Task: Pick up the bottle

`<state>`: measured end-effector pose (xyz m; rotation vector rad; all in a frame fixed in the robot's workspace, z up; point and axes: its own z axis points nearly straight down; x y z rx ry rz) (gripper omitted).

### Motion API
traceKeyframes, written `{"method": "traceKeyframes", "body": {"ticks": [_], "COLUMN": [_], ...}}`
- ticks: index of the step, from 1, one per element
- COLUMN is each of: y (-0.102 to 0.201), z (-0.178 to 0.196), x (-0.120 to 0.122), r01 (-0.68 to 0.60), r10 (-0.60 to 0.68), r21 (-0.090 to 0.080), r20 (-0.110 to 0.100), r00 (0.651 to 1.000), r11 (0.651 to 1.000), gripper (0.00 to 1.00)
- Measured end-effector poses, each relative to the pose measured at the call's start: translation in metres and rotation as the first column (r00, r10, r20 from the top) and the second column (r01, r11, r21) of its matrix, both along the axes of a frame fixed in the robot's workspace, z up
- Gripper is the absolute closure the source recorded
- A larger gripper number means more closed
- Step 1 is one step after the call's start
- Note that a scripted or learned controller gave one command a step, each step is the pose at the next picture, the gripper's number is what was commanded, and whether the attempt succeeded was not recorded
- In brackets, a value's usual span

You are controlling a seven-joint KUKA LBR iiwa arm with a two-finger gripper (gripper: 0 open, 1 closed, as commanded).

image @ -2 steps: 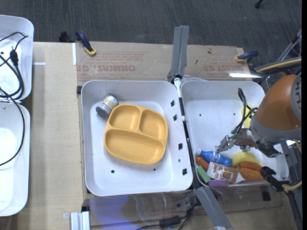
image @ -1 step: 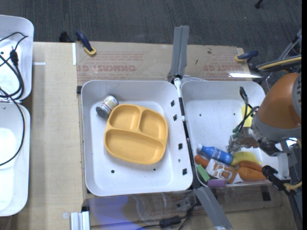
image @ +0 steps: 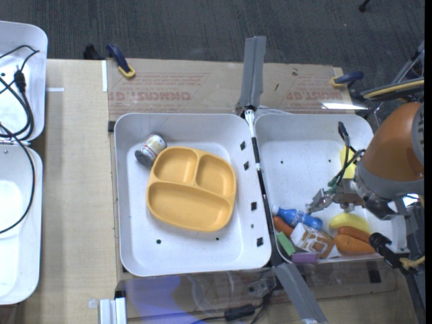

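Observation:
The bottle [image: 299,217] is small and blue and lies on its side near the front of the right bin [image: 297,160], among a pile of toy items. My gripper [image: 323,201] hangs just above and to the right of it, at the end of the grey arm with the orange band [image: 398,147]. Its fingers stand open with nothing between them and point down-left toward the bottle. They are close to the bottle but not around it.
An orange carrot [image: 354,240], a yellow banana-like piece [image: 349,219], a brown and white box [image: 314,238] and green and purple pieces crowd the right bin's front. The left bin [image: 128,181] holds a yellow divided plate [image: 192,187] and a small can [image: 150,148].

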<state>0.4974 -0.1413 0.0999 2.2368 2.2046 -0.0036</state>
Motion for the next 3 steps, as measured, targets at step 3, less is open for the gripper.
{"method": "traceKeyframes", "body": {"ticks": [3], "y": [0.0428], "z": [-0.0019], "x": [-0.0116], "r01": [-0.396], "r10": [0.396], "r21": [-0.018], "r20": [0.024], "r00": [0.918], "r11": [0.918], "gripper": [0.0]}}
